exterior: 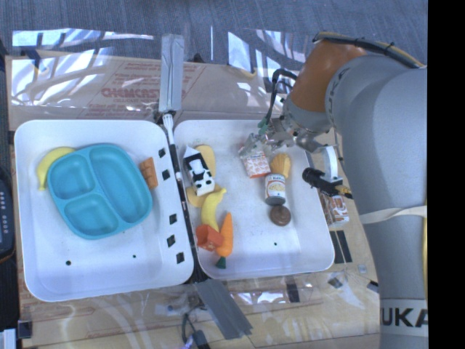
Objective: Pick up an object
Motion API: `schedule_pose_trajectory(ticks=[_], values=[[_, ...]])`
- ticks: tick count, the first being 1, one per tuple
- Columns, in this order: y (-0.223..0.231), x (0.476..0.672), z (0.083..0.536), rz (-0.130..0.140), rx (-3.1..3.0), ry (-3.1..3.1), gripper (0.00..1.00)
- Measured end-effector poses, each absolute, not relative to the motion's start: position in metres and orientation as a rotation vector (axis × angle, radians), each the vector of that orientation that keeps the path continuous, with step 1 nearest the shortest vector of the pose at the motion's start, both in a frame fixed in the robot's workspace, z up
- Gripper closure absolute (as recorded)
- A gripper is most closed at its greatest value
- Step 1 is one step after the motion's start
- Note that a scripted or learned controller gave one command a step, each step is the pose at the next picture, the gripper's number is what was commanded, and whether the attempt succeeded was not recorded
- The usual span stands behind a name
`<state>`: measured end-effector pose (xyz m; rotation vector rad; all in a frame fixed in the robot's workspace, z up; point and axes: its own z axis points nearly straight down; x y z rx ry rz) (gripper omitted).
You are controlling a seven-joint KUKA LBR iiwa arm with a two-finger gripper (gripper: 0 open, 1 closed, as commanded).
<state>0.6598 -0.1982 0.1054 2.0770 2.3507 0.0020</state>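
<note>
The grey arm's two-finger gripper (265, 138) hangs over the far part of the right shallow white bin (309, 249), just above a small orange-and-white snack packet (256, 165); whether it is wide, narrow or clasping anything cannot be told from this slanted view. Near the packet lie a small jar with a yellow lid and printed label (276, 183) and a brown round disc (280, 215), while a black-and-white toy cow (196, 171), a yellow banana (211, 204) and an orange carrot (226, 237) lie along that bin's left side. The left white bin (43, 267) holds a blue divided plastic plate (98, 189), with a second yellow banana (48, 163) at its far left edge and a small orange block (149, 171) at its right.
</note>
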Motion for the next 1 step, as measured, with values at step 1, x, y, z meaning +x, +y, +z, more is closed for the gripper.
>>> schedule_pose_trajectory(ticks=[1], values=[[-0.1110, 0.6597, 0.1986, 0.009, 2.194, 2.241, 1.00]])
